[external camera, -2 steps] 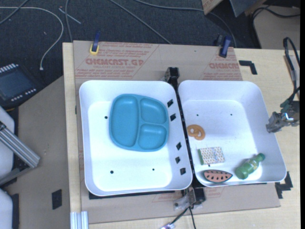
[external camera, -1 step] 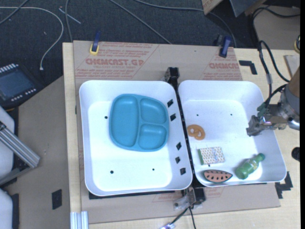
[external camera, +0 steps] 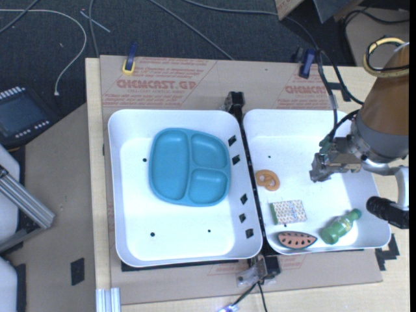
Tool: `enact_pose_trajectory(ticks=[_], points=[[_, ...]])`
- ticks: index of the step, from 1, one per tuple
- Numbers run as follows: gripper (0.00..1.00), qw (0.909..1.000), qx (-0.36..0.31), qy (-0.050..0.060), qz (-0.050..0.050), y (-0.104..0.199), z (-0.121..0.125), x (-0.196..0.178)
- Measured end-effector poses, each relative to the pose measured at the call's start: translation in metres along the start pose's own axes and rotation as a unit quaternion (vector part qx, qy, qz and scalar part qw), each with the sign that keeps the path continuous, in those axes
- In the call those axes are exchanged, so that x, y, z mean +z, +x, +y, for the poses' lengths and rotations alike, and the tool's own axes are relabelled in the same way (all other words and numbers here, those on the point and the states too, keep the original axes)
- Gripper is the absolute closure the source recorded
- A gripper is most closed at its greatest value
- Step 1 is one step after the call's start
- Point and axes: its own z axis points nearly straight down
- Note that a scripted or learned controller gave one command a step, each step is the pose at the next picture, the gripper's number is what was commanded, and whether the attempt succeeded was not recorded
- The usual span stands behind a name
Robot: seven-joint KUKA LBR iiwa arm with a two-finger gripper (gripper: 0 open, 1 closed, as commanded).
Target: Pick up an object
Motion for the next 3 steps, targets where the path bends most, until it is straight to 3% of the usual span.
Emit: enact_pose_trajectory(ticks=[3], points=[[1.0, 1.0, 0.0, 0.0, 0.0, 0.16, -0.008, 0.004]])
